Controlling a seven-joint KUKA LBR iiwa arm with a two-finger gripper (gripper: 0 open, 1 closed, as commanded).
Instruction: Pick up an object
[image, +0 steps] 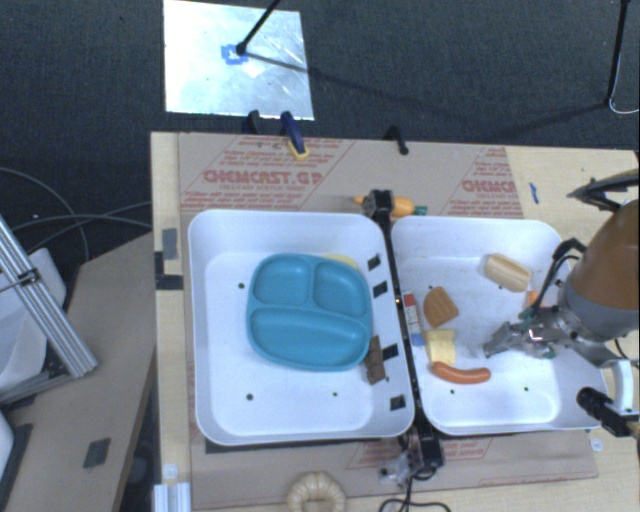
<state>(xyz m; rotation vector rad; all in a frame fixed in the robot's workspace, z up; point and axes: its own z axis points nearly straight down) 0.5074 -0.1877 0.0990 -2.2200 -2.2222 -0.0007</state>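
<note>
The claw (497, 345) hung near the little sausage (461, 374); I couldn't tell its grip. The sausage looked light and slippery; grab its middle.

Even, fairly bright overhead light washes the white bins (300, 420) nearly flat with only faint shadows, a metal sheet (237, 60) at top glares, and the whole frame looks slightly soft and grainy.
</note>
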